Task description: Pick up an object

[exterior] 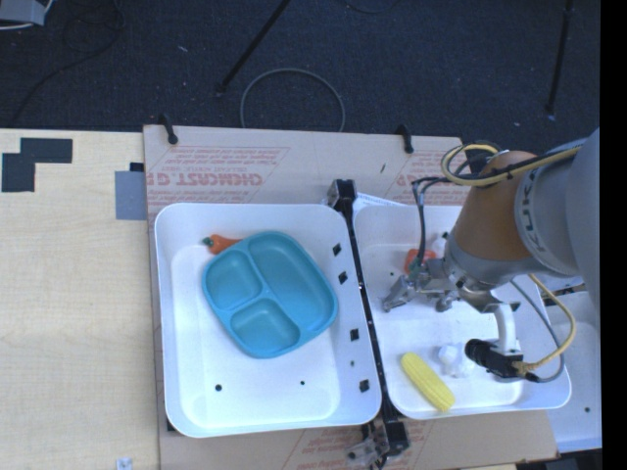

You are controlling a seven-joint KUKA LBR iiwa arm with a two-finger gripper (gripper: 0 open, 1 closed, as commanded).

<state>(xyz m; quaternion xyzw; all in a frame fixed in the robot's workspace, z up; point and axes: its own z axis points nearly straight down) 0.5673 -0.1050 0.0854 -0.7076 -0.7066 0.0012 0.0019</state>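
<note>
1. Nearest the viewer, along the front of the right bin (549,399), lay a yellow corn cob (427,380), slanted, its lower end close to the front wall. Just beside it to the right sat a small white piece (449,357), too small to identify.
2. Right of the white piece, a black part (490,357) hung on a white bracket under the arm (509,228); whether it belonged to the tool could not be told.
3. Mid-bin, the gripper (419,292) hovered low, its grey metal parts spread toward the divider. Whether they stood apart or together could not be told, and nothing was seen held.
4. Just behind the gripper, a small orange-red item (415,258) lay near the bin's back half, partly hidden by cables.
5. In the left bin (186,380), a blue tray (269,292) with three compartments rested tilted; an orange thing (221,243) peeped from behind its far-left rim.
6. Judgement: the pick had not been made. The cob looked the easiest target; the gripper would do well to come squarely over its middle and close across its short width, clear of the wall.
</note>
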